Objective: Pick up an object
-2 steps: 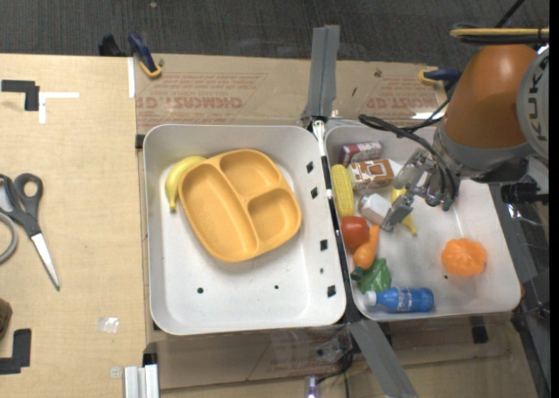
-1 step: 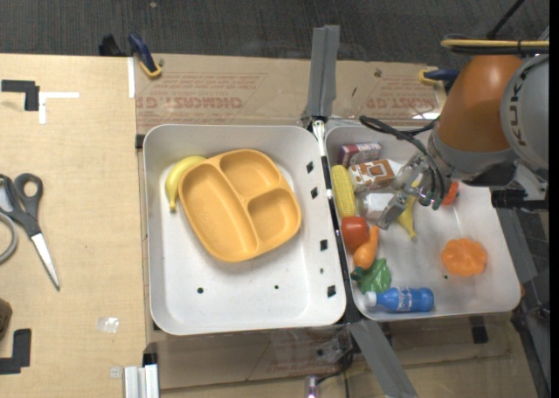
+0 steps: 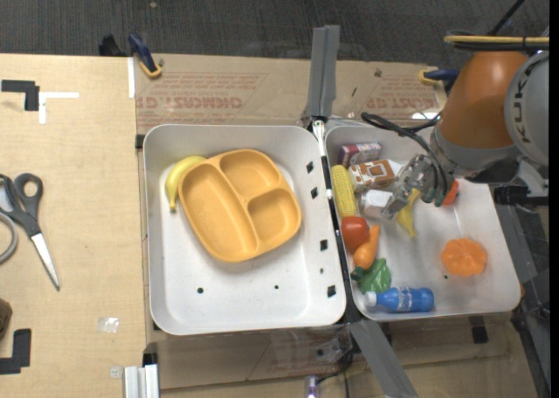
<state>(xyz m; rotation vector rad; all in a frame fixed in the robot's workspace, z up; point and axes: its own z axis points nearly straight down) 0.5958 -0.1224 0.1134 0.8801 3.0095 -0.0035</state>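
Plainly, the pick was not yet accomplished. The grey arm with its orange band [image 3: 485, 99] reached in from the right over the right-hand white bin [image 3: 489, 296], and its end effector [image 3: 409, 194] hung low over the bin's upper middle, just above a small white block [image 3: 376, 202] and a yellow piece [image 3: 406, 222] lying beside it. Whether the end effector was spread or closed could not be told from this slanted view, and nothing could be seen gripped in it, so no object counted as lifted.

All the candidates lay in the right bin: a brown and white carton [image 3: 371, 174] and a small purple-topped box [image 3: 360, 154] at the back, a yellow corn cob [image 3: 343, 190] along the left wall, a red tomato [image 3: 354, 231], an orange carrot [image 3: 367, 250] with green leafy pieces [image 3: 376, 277] below it, a blue and white bottle [image 3: 402, 300] lying on its side at the front, and an orange crinkled ball [image 3: 464, 257] well apart to the right.

The left white bin [image 3: 175, 291] held an orange three-section plastic plate [image 3: 238, 204] with a yellow banana [image 3: 179, 176] tucked at its upper left edge, well away from the arm.

By my judgement, the approach was largely made; closing on one item, most likely the white block or its yellow neighbour, and raising it clear of the bin remained.
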